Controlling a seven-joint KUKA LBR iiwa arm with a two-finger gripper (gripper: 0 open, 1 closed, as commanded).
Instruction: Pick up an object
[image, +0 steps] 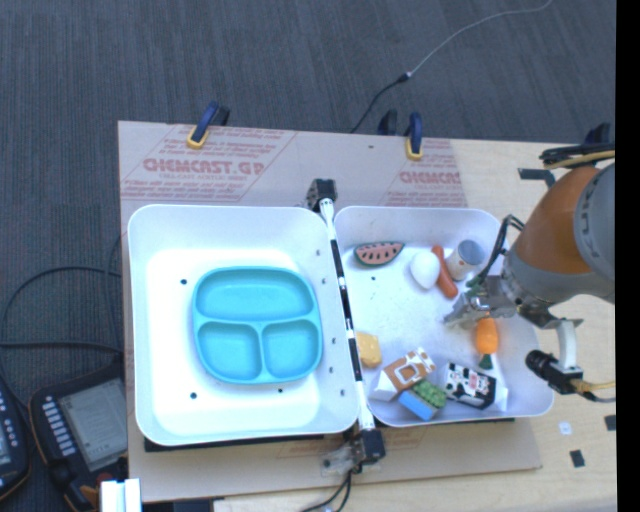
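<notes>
The gripper (478, 305) hangs low in the right bin (400, 222), and whether its jaws are open or closed I cannot tell. A toy carrot (486, 337) lies just beneath them, likely the target. Best to centre the jaws across the carrot's narrow width before closing, clear of the cow-patterned block (470, 385) beyond it.

grey arm (600, 215) with orange band (560, 235)

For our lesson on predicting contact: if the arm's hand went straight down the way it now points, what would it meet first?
Most likely the orange carrot toy, which lies right under the hand in the right bin. Depth is hard to judge from this slanted view, so it may graze past it onto the bin floor.
</notes>
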